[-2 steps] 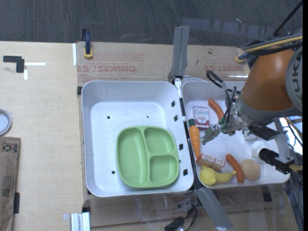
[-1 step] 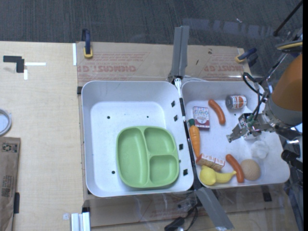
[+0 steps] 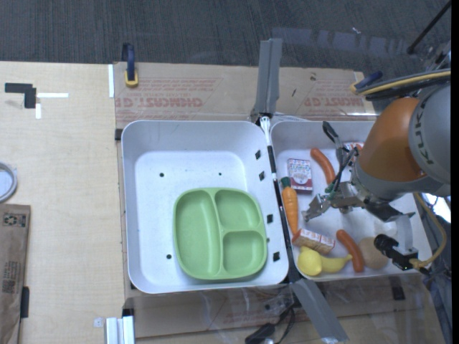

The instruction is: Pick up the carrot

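Note:
The carrot point(image 3: 290, 210), orange with a green top, lies lengthwise along the left wall of the right bin point(image 3: 283, 131). My gripper point(image 3: 315, 208) hangs low over that bin, just right of the carrot's middle and pointing towards it. Nothing shows held in it. The grey arm with its orange band point(image 3: 391, 149) reaches in from the right and hides part of the bin's right side.
Around the carrot lie a small red and white box point(image 3: 300, 175), two red sausages point(image 3: 323, 165) point(image 3: 350, 249), a snack packet point(image 3: 315, 241), a yellow fruit point(image 3: 319, 264) and a beige item point(image 3: 373, 253). The left bin point(image 3: 143, 192) holds a green divided plate point(image 3: 219, 233).

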Robot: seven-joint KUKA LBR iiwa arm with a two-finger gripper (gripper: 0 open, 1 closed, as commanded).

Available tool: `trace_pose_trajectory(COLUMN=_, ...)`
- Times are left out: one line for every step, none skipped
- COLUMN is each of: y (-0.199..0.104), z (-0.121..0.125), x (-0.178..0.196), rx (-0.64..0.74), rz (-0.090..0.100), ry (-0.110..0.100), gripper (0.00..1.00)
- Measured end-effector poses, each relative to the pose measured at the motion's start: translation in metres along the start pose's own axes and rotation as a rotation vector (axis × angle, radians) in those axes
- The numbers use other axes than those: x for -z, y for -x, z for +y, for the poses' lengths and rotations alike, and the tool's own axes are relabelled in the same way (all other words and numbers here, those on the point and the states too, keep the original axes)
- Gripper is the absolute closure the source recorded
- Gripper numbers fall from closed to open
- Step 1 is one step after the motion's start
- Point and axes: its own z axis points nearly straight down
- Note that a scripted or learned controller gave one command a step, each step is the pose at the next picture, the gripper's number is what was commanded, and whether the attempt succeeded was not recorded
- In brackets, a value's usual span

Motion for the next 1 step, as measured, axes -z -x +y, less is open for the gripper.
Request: trace_pose_trajectory(y=0.0152, z=0.0011, x=0.0008, rx=0.108, rz=-0.001, ry=0.002, gripper=0.0)
